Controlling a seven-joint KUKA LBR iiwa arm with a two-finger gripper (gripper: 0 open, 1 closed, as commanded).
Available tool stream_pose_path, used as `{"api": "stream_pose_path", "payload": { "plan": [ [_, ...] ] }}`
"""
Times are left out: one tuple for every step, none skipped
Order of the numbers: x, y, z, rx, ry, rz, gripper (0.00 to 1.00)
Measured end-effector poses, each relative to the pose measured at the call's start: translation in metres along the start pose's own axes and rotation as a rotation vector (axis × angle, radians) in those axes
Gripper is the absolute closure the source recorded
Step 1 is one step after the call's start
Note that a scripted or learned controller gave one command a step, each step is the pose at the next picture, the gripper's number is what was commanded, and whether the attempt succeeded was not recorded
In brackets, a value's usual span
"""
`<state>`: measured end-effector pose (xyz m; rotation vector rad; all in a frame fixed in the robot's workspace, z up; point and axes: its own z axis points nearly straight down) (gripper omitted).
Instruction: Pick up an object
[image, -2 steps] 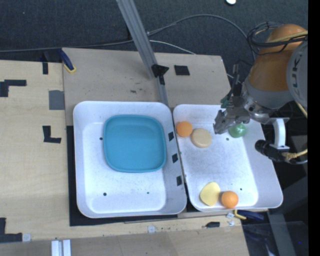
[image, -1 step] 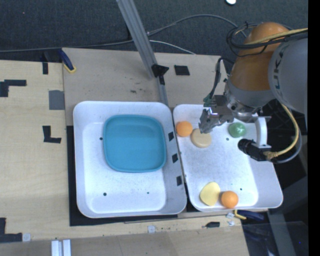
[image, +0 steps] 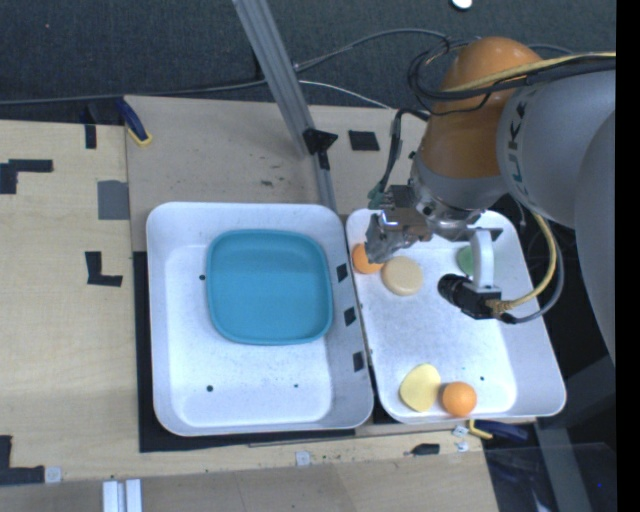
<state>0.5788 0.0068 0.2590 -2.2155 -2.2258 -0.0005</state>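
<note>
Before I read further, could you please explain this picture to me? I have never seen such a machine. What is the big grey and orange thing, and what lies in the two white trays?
The grey and orange thing is a robot arm; it reaches in from the right. One fixed camera above the bench looks down at a slant. The arm's hand hangs low over the right bin, near its far left corner. I cannot tell whether it holds anything.

The left bin holds a blue plate. In the right bin, an orange piece and a beige disc lie by the hand, a green thing sits partly hidden behind it, and a yellow object and an orange ball lie at the near edge.
</note>
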Motion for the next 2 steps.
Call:
{"api": "stream_pose_path", "payload": {
  "plan": [
    [0.044, -0.003, 0.009, 0.001, -0.001, 0.001, 1.00],
    [0.089, -0.005, 0.017, 0.001, -0.001, 0.001, 1.00]
  ]
}}
